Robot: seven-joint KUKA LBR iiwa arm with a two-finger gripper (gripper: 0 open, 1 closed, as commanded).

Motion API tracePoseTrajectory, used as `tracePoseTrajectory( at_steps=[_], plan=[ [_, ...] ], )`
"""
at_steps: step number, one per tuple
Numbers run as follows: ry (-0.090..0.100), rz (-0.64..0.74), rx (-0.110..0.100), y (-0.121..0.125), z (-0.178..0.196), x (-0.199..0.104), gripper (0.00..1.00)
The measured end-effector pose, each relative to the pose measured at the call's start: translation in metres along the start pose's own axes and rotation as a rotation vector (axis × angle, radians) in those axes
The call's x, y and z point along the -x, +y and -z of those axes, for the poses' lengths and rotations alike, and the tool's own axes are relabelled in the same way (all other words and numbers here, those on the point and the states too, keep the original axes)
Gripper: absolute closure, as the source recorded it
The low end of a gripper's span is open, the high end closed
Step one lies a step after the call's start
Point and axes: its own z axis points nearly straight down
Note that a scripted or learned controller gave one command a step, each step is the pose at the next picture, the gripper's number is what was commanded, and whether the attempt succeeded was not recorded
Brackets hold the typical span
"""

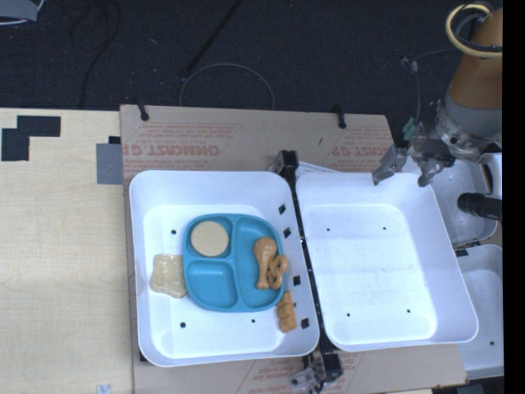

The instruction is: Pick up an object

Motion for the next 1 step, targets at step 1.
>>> tracePoseTrajectory(
  at_steps=[1],
  plan=[
    [-0.002, 0.001, 0.012, 0.0019, 0.0074, 0.0, 0.0]
  ],
)
